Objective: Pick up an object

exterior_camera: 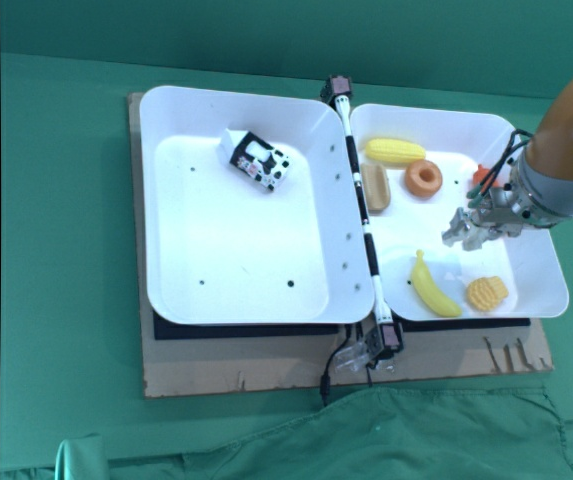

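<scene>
I have the tool point(463, 234) at right of frame over the right bin point(541, 268), grip state unclear; approach step, I judge; next, descend onto the banana point(432, 288).

Green cloth point(66, 218), cardboard base point(266, 373) — two white bins point(161, 118), striped divider point(361, 218)

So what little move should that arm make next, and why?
Probably ease down and a little toward the banana. The gripper hangs over the right bin with nothing visibly in it, and the banana lies just below it in the picture, apart from the waffle-like yellow piece.
</scene>
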`<control>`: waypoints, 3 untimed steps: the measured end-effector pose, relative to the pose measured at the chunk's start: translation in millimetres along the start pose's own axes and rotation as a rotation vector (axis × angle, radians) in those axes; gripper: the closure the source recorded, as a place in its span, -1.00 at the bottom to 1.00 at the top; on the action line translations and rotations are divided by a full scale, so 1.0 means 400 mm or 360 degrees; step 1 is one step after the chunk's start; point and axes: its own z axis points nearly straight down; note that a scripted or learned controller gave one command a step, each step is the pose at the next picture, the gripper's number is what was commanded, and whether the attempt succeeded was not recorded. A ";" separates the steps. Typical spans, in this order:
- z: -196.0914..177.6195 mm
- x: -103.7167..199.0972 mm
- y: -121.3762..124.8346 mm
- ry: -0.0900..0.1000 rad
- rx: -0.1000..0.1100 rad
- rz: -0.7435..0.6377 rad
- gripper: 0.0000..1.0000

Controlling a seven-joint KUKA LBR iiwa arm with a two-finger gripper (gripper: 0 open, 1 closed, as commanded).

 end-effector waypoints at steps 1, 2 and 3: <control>-0.194 0.127 0.048 0.0004 -0.0005 -0.0016 1.00; -0.413 0.124 0.197 0.0000 -0.0015 -0.0011 1.00; -0.224 0.083 0.282 0.0004 0.0016 -0.0003 1.00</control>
